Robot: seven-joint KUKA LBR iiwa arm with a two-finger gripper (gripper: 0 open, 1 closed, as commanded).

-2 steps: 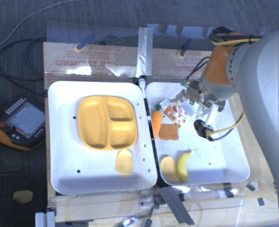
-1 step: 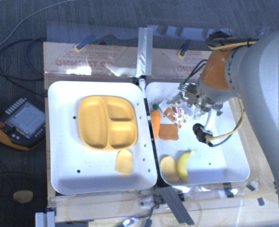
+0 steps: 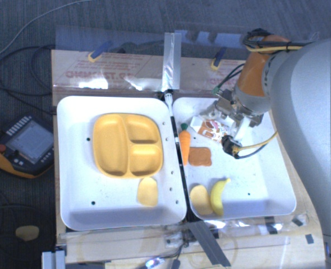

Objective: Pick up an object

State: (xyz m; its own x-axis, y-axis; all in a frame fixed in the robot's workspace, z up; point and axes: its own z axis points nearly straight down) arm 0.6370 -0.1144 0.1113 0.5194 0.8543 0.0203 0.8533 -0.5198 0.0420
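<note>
Packet [image 3: 211, 129] in the right bin [image 3: 266, 200] lies under my tool [image 3: 224, 122]; I cannot tell its grip. Nothing lifted; pickup remains.

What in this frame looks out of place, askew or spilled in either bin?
Little stands out. The carrot lies against the divider edge of the right bin, and a crumpled packet sits just under the gripper, partly hidden. The yellow tray lies flat in the left bin. No spill or visible damage.
</note>
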